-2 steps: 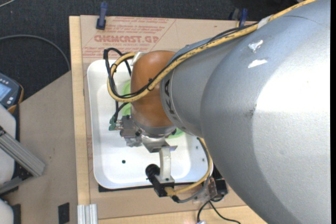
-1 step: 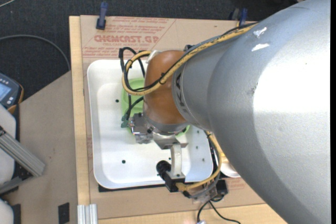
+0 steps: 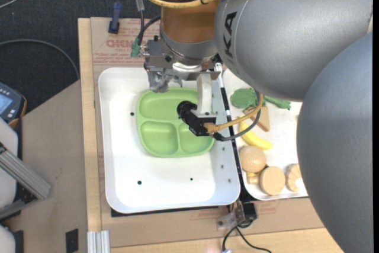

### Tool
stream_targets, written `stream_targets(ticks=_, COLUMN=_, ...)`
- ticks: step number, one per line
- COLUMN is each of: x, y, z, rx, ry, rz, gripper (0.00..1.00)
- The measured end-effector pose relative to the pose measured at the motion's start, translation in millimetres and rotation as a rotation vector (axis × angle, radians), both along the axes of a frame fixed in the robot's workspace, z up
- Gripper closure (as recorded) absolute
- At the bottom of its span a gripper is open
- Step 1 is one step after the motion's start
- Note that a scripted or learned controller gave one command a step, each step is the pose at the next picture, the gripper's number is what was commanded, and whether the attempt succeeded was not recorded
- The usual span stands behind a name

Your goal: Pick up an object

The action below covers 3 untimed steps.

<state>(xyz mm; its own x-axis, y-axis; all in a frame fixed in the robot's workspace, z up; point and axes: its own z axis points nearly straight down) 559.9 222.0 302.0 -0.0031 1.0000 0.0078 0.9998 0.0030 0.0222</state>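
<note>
My pincer hangs low over the far edge of the green divided tray, which lies flat in the left white bin; whether it is spread or pressed together I cannot tell. The right bin holds a green leaf-shaped piece, a banana and round bread-coloured pieces.

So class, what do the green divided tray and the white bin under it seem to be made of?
Green divided tray: likely moulded plastic, with a smooth, even pastel surface and rounded compartment ridges. White bin: probably plastic too, semi-gloss, with a rounded raised rim and soft highlights.
</note>
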Motion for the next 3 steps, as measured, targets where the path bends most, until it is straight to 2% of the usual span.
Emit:
stream_targets(ticks=1, x=-43.8, y=-13.4, z=109.7, rx=-0.002, ry=0.01, rz=0.0, gripper=1.0)
stream_targets(ticks=2, x=-22.2, y=-84.9, z=-22.5, rx=-0.014, ry=0.035, rz=-0.012, gripper=1.0)
stream_targets(ticks=3, x=-59.1, y=-40.4, z=-33.4, rx=-0.008, ry=0.028, rz=0.0, gripper=1.0)
